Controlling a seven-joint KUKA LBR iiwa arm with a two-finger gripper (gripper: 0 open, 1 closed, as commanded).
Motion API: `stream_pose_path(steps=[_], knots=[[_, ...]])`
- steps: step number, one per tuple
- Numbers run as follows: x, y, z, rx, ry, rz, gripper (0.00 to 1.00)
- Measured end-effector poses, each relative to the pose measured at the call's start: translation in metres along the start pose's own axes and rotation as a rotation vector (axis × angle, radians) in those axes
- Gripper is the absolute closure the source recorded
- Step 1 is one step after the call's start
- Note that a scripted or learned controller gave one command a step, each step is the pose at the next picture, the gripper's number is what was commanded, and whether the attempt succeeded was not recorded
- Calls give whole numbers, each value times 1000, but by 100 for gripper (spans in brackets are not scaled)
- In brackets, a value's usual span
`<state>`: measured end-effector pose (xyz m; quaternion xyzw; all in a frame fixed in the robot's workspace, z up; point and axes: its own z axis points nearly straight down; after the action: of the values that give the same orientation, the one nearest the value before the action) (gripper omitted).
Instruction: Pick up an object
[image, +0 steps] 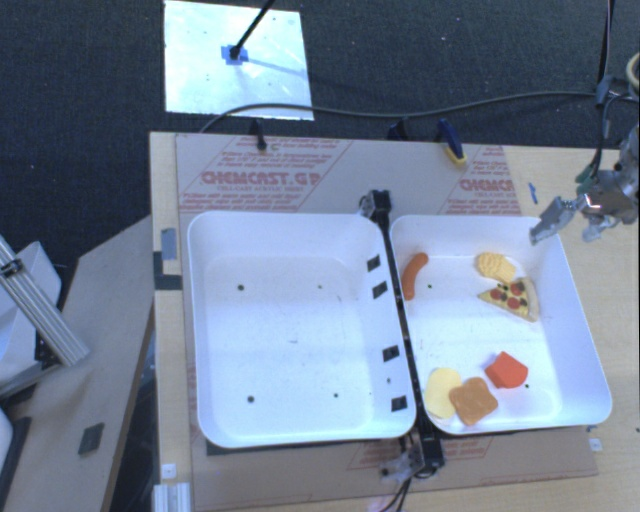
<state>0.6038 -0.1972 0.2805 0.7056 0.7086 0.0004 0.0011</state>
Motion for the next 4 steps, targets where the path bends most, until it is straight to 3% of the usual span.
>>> stream_pose_path(steps=[1,2,3,4], knots=[[-8,37,118,7,2,-2,0],[15,52,181,-9,-3,1,0],[-3,-18,193,-5,0,3,0],[21,-108,196,7,3,6,0]])
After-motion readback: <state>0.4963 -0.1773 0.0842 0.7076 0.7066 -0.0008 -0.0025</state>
